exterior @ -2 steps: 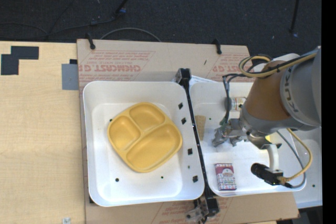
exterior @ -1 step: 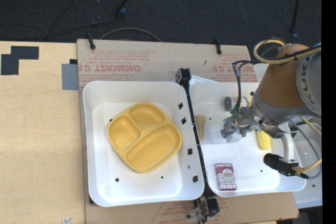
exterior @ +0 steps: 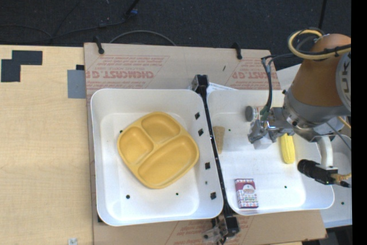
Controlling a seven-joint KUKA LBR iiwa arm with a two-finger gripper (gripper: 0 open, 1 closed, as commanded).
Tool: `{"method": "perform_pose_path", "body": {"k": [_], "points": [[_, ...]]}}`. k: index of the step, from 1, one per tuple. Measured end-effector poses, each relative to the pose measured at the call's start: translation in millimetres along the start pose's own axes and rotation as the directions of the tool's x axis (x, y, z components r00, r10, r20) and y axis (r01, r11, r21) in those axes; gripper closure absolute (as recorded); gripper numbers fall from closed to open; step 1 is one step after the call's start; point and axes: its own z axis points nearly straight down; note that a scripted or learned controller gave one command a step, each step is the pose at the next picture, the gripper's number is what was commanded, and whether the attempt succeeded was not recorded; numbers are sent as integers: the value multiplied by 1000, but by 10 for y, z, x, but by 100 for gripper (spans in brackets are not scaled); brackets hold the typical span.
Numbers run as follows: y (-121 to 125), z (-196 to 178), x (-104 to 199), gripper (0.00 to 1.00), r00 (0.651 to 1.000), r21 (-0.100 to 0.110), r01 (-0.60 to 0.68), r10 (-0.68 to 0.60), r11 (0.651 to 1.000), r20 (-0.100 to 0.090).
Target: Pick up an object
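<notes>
Grey arm (exterior: 321,94) from the right, end effector (exterior: 258,133) low, pointing left.

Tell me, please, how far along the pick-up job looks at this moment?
Early. Done: the arm has reached over the right bin, with the claw low beside the yellow corn-like piece. In hand: nothing visibly held. Left: grasp and lift something; the small red box and yellow divided tray lie untouched.

Bins (exterior: 109,123) smooth white plastic; yellow tray (exterior: 157,149) matt plastic; backing board (exterior: 149,69) probably cardboard
</notes>
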Motion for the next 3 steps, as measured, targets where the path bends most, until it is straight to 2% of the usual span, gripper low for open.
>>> {"method": "perform_pose_path", "body": {"k": [1, 2, 3], "points": [[227, 42, 518, 100, 1000, 3, 4, -4, 1000, 0], [383, -39, 909, 100, 1000, 3, 3, -3, 1000, -1], [494, -195, 1424, 100, 1000, 3, 4, -4, 1000, -2]]}}
